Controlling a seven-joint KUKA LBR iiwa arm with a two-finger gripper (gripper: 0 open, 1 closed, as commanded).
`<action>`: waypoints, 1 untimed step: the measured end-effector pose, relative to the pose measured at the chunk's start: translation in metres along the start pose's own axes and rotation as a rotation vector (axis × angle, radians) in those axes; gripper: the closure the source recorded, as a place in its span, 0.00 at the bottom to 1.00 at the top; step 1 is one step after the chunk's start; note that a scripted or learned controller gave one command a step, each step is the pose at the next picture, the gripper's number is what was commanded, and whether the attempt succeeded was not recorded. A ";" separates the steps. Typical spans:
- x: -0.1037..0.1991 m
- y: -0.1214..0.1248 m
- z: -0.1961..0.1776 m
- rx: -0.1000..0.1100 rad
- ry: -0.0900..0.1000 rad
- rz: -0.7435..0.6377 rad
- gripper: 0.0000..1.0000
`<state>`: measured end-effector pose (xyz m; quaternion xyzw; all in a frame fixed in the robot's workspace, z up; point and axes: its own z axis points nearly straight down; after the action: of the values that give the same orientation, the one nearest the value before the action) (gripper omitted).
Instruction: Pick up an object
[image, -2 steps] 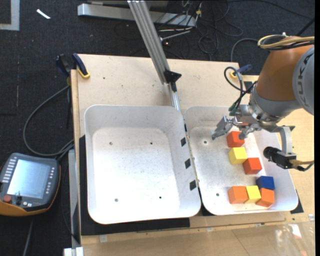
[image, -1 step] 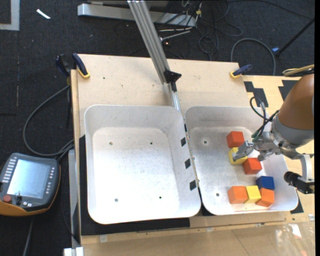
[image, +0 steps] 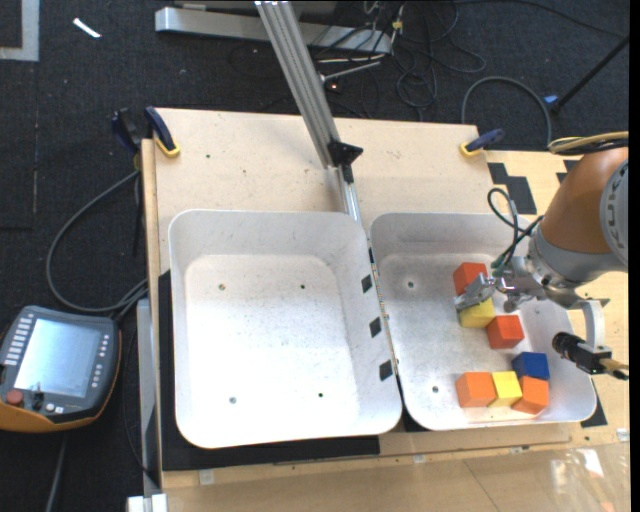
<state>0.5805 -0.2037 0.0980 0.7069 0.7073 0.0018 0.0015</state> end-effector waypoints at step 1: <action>0.001 0.000 -0.011 -0.004 -0.002 0.000 1.00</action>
<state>0.5808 -0.2031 0.1090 0.7070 0.7072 0.0025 0.0038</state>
